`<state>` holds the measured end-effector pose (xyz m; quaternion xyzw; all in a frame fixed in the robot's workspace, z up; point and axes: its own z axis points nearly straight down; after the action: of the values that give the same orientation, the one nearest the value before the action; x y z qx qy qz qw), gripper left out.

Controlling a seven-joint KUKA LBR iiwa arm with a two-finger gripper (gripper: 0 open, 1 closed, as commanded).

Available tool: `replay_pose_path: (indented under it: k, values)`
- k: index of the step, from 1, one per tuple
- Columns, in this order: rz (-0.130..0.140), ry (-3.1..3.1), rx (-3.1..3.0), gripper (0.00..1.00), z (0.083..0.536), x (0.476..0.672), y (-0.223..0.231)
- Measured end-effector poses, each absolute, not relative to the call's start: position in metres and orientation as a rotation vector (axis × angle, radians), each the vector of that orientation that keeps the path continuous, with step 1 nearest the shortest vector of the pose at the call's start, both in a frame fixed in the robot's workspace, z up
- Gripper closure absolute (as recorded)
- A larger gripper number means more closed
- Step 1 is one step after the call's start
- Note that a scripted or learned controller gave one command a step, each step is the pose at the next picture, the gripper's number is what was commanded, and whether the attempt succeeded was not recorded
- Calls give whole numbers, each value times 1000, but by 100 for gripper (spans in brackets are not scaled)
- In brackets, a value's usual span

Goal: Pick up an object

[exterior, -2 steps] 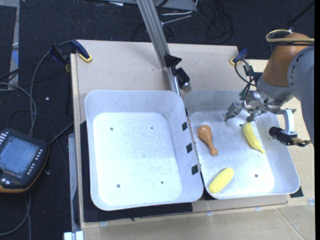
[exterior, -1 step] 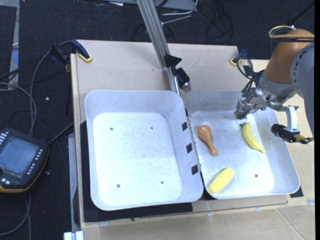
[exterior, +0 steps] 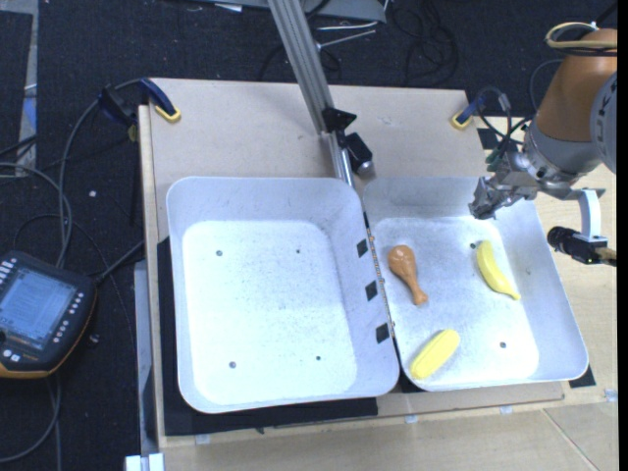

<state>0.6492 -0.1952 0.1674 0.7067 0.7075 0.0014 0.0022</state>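
On the floor at the far left we see a handheld control pad (exterior: pixel 37 312) with a lit screen, its cable trailing toward the desk (exterior: pixel 255 130). On the desk, the left bin (exterior: pixel 196 204) sits flush against the right bin (exterior: pixel 549 351), their inner rims meeting along the middle. In the right bin, nearest that shared rim, lies a drumstick toy (exterior: pixel 407 273), its round brown end toward the back and its thin end pointing to the front. To the front and right of it, close to the front wall, lies a corn cob (exterior: pixel 434 353), set slantwise. Further right, along the right-hand side, lies a banana (exterior: pixel 496 270). The pincer (exterior: pixel 488 202) hangs over the back right part of this bin, just behind the banana's upper end and well apart from the drumstick toy and corn cob. We see nothing between its tips, and we cannot tell whether it is open or closed.
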Motion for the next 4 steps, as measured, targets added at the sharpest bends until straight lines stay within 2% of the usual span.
replay_pose_path:
  k: [2,3,4]
  values:
    - [3,2219,2219,100,275,652,-206]
    - [2,2221,2220,100,295,652,-206]
    - [1,2227,2217,100,283,645,-147]
